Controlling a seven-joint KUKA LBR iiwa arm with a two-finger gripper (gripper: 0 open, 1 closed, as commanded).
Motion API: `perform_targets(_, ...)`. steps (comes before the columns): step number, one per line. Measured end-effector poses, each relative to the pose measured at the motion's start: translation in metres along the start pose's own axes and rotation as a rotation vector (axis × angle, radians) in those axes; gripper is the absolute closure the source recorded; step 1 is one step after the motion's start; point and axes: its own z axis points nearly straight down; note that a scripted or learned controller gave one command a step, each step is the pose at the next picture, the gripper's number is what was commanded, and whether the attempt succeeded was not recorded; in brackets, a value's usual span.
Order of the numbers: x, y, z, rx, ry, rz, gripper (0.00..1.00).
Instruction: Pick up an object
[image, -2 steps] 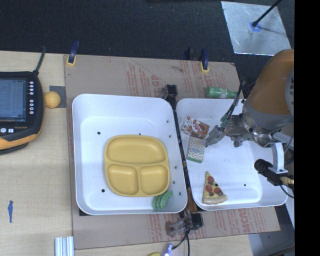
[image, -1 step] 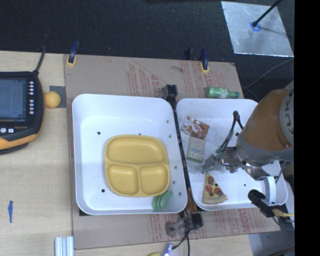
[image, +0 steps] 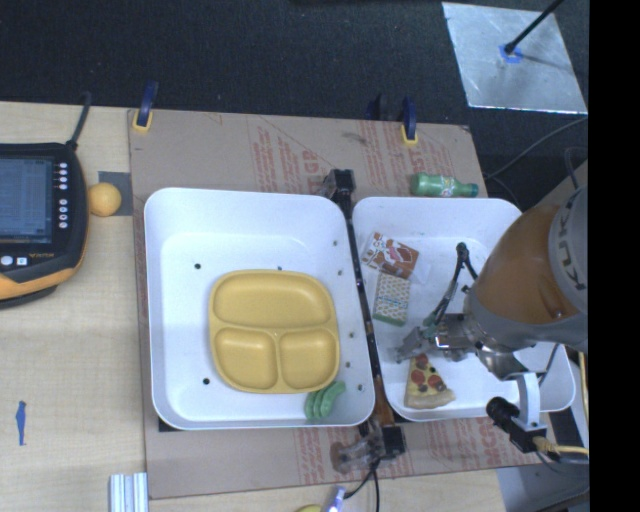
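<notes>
The arm (image: 530, 275), grey with its orange band, is reaching in from the right side of the counter (image: 60, 400) and hanging over the right bin (image: 400, 210). Its end effector (image: 432, 338) is sitting low over the front half of that bin, just above the pizza slice toy (image: 427, 383). The metal parts are overlapping in a blur, so I cannot tell whether the end effector is apart or together, and nothing is visibly showing as clamped in it. A thin black cable (image: 461, 265) is arching up from the end effector toward the wrist.

The pizza slice toy is lying flat near the front edge of the right bin, close to its front left corner, possibly touching the end effector's lowest part; contact is unclear. Further back in the same bin, a small red and white packet (image: 391, 256) is lying near the left wall, and a pale green patterned card (image: 392, 298) is lying just in front of it.

In the left bin (image: 170, 230), a yellow divided plate (image: 272, 330) is resting in the middle, and a green toy vegetable (image: 324, 401) is lying at the front right corner, touching the plate's rim or just beside it.

Outside the bins, a green bottle (image: 443, 185) is lying on its side behind the right bin, an orange ball (image: 104, 199) is sitting left of the left bin, and a control pendant (image: 38, 220) is resting at the counter's left edge
</notes>
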Motion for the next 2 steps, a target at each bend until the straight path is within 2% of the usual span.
perform_targets(1, -0.0009, 0.0002, -0.01, 0.001, 0.0, -0.002, 1.0)
perform_targets(2, -0.0009, 0.0002, -0.01, 0.001, -0.001, -0.003, 0.0)
